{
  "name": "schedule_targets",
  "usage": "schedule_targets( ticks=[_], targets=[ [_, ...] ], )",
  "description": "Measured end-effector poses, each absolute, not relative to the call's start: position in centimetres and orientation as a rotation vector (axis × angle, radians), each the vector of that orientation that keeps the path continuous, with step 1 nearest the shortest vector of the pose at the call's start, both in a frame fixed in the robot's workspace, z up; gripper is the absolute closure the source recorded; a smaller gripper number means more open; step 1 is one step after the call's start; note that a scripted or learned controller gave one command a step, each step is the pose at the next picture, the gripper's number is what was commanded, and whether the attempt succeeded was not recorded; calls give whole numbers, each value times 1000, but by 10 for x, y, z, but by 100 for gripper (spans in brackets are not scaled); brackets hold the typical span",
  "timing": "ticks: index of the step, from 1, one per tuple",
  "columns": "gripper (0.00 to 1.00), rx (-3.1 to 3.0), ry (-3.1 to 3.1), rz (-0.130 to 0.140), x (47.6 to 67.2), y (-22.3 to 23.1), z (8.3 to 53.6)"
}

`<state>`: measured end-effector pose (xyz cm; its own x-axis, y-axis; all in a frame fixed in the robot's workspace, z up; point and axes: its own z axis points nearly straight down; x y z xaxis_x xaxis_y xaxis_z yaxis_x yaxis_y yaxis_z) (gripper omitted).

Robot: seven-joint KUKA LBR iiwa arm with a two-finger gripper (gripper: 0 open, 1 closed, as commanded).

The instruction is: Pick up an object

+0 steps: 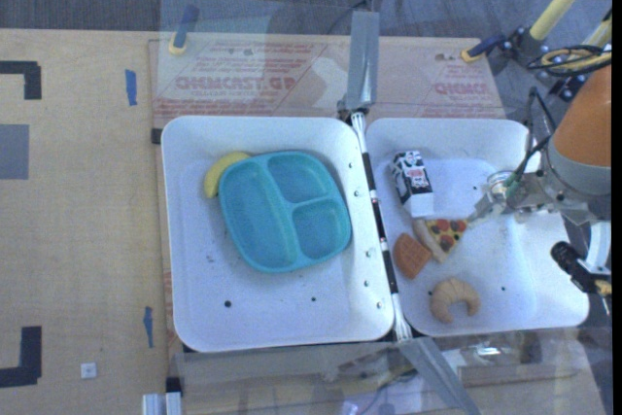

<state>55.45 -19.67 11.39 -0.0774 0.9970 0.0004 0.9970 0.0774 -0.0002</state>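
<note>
while the gripper (pixel 489 202) hangs low in the right bin (pixel 515 306), i cannot tell how it is set. from the camera view, the pizza slice (pixel 442 234) lies just beside it, near the milk carton (pixel 413 182). i'd centre over the slice, descend squarely, avoiding the carton.
</note>
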Motion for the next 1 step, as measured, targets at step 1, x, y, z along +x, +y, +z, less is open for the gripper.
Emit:
schedule_targets(
  ticks=[1],
  targets=[
    [0, -1919, -2492, -2, 640, -189, 87]
  ],
)
